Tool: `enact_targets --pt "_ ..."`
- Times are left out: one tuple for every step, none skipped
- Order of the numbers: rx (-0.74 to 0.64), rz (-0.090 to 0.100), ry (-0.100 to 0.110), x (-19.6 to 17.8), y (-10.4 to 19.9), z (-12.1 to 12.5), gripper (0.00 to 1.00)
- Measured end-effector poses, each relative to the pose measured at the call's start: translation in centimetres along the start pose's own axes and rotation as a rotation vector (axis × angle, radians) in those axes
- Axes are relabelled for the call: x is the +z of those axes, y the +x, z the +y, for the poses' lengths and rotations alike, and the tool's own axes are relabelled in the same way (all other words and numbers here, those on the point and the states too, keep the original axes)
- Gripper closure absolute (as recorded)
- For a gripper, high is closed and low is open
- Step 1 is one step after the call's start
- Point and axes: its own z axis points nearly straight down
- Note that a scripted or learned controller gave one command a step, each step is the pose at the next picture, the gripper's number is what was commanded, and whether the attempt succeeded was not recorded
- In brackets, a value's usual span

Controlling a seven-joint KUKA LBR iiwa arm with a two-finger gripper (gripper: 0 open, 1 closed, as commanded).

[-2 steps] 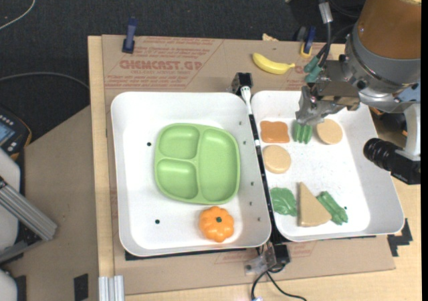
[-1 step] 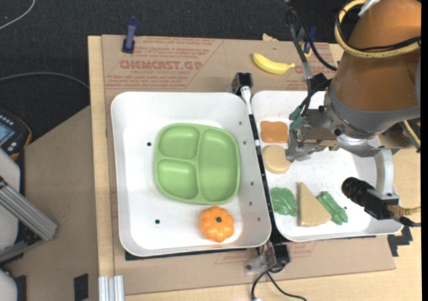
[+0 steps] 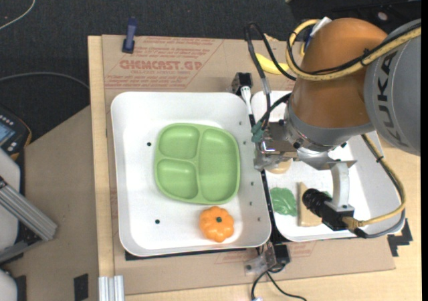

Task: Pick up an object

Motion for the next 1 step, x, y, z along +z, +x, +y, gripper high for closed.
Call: enact_targets --pt "0.012 -0.003 -0.030 -16.60 -7.87 0.08 1.00"
